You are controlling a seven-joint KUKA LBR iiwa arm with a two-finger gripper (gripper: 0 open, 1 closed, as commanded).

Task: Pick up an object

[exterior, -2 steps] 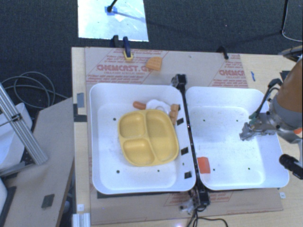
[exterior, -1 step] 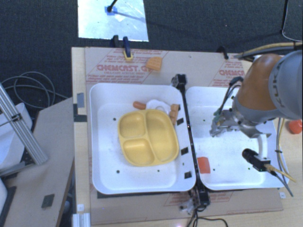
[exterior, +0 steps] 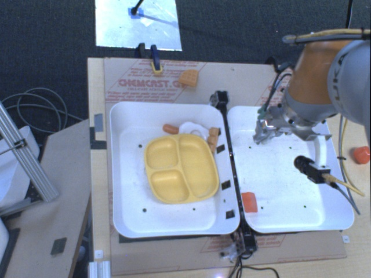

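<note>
Gripper (exterior: 262, 135) is over the far left part of the right bin (exterior: 290, 222), close to the divider between the two bins. The arm (exterior: 324, 74) comes in from the right. From this angle I cannot tell how wide the gripper stands or whether it touches the bin floor.

Camera view, right bin: one red-orange block (exterior: 249, 201) lies at the near left corner, just beside the divider. It is well apart from the gripper, toward the near edge and slightly left of it.

Camera view, left bin (exterior: 124, 172): a yellow divided plate (exterior: 179, 169) lies flat in the middle, left of the gripper across the divider. An orange sausage-shaped piece (exterior: 170, 129) sits just beyond the plate's far edge. A white piece (exterior: 190, 128) is beside it, partly hidden by the plate. A small tan piece (exterior: 213, 136) stands near the bin's right wall and is the nearest item to the gripper, though on the other side of the divider.

Camera view, bench (exterior: 243, 83): a tan waffle-like square (exterior: 188, 77) lies beyond the left bin. A small red-orange object (exterior: 360, 154) lies past the right bin's right wall.
</note>
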